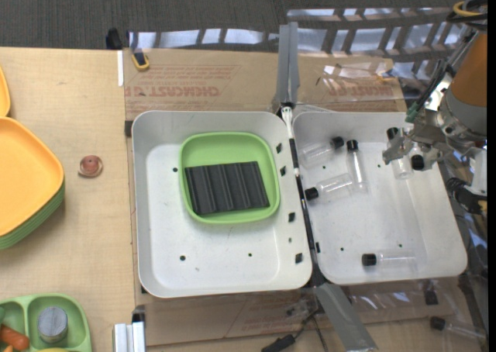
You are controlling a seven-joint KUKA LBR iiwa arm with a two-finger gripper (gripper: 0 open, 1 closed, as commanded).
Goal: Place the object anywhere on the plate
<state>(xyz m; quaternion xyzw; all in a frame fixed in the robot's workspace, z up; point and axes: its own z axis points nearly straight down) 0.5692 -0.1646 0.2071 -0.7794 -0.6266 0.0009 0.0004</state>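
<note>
Pale wooden bench (77,110) fills the foreground. Nearest, well right of the green plate (229,145), a clear black-capped vial (387,261) lies in the right bin (387,219). More vials (335,185) lie farther back. Beyond them, far right of the plate, hangs the gripper (409,153); whether it is open or closed I cannot tell. These slick round vials could roll or slip from a grasp, and a ribbed dark mat (227,188) covers much of the plate. Grey carpet lies beyond.

A stack of orange plates (27,180) lay at the left edge of the wooden bench (70,102), a small red knob (91,165) beside it. A green divided tray (43,326) sat at the lower left corner.
</note>
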